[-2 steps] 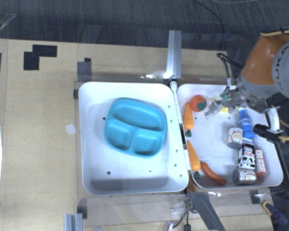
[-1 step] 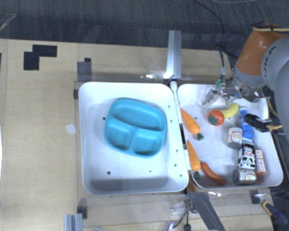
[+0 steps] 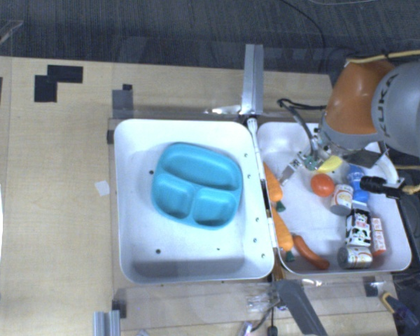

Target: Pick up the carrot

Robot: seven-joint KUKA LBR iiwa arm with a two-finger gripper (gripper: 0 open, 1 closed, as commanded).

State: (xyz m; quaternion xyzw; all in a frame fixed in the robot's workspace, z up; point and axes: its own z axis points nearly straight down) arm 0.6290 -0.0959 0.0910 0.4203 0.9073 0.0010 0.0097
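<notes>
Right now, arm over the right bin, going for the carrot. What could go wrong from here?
1. Two carrots lie tight along the right bin's left wall; a finger may strike the wall or fail to get behind them.
2. The gripper sits above the upper carrot, near the tomato and yellow item; the arm's sweep could knock them.
3. The sausage touches the lower carrot and could get grabbed instead.

Left bin [image 3: 133,257] holds a blue divided plate [image 3: 196,183]; right bin [image 3: 399,257] holds the clutter. Two carrots [image 3: 273,186] [image 3: 283,232] lie end to end along the right bin's left wall, a red sausage [image 3: 311,252] touching the nearer one. Gripper [image 3: 294,168] low over the right bin's far half, near the farther carrot, nothing between fingers [image 3: 288,171]; tomato [image 3: 323,185] and cans [image 3: 357,238] to its right.
</notes>
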